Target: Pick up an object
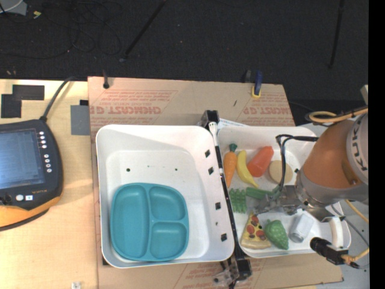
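The right bin (pixel 255 135) holds several toy foods: an orange carrot (pixel 229 168), a yellow banana (pixel 244 168), a red piece (pixel 260 161), a beige round piece (pixel 279 172), a ridged green piece (pixel 239 200), a pizza slice (pixel 255 232), a dark green pepper (pixel 277 234) and a grey can (pixel 299 226). My gripper (pixel 272 205) hangs low in the middle of this bin, over a green pod (pixel 257 192) and just above the pizza slice. The arm's orange band (pixel 328 158) covers the bin's right part.
The left bin (pixel 120 138) holds a teal divided plate (pixel 149 221). A black divider (pixel 219 185) runs between the bins. A teach pendant (pixel 24 161) lies at the far left. A blue clamp (pixel 257 84) stands on the cardboard behind.
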Motion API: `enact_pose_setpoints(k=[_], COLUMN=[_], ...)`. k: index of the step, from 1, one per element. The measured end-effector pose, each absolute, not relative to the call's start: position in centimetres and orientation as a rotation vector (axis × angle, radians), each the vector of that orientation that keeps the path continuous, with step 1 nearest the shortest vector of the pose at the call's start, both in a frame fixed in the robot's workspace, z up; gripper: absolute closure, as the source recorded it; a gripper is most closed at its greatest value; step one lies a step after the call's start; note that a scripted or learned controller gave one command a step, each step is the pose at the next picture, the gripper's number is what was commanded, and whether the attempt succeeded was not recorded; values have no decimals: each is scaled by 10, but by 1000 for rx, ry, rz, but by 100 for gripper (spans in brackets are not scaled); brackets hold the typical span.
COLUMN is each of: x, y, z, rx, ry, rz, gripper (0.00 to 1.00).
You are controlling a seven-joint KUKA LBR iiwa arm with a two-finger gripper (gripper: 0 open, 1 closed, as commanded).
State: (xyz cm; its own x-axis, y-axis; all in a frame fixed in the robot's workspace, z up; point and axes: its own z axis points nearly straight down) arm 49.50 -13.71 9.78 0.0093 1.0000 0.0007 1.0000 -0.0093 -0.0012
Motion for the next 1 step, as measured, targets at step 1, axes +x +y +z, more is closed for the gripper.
enact_pose_setpoints(k=[1], x=[534], y=[-88], z=[89], rx=[-2232], ry=[-2225], rz=[13], gripper=[0])
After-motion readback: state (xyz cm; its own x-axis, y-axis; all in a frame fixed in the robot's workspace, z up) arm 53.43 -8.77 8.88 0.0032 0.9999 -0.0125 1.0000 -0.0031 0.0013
